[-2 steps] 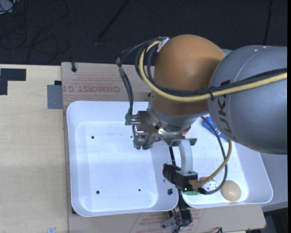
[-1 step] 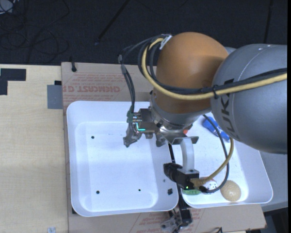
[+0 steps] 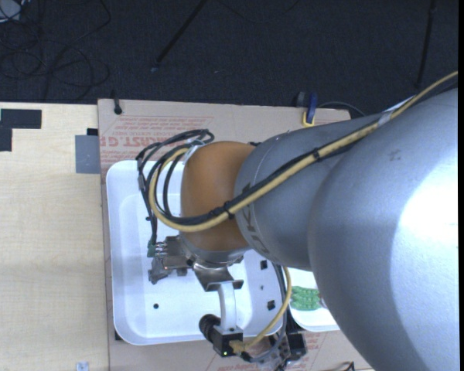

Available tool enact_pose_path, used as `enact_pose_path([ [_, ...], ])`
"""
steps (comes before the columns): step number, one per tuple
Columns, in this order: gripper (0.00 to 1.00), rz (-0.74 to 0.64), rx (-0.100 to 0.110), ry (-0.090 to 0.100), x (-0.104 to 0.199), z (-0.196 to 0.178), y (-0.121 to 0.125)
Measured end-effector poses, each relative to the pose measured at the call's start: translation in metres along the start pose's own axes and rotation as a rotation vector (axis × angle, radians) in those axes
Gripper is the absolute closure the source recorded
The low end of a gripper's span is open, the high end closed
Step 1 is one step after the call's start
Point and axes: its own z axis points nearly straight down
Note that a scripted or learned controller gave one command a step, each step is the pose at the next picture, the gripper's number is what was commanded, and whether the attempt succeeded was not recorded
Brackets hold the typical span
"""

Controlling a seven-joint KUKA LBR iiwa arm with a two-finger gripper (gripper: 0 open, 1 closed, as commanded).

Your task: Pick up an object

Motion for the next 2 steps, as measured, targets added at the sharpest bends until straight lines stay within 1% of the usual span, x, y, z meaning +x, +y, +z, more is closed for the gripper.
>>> enact_pose_path([
  [1, 0.00, 0.009, -0.013, 0.002, -0.067, 0.016, 0.033],
  [2, 0.00, 0.001, -0.014, 0.003, -0.008, 0.073, -0.009],
])
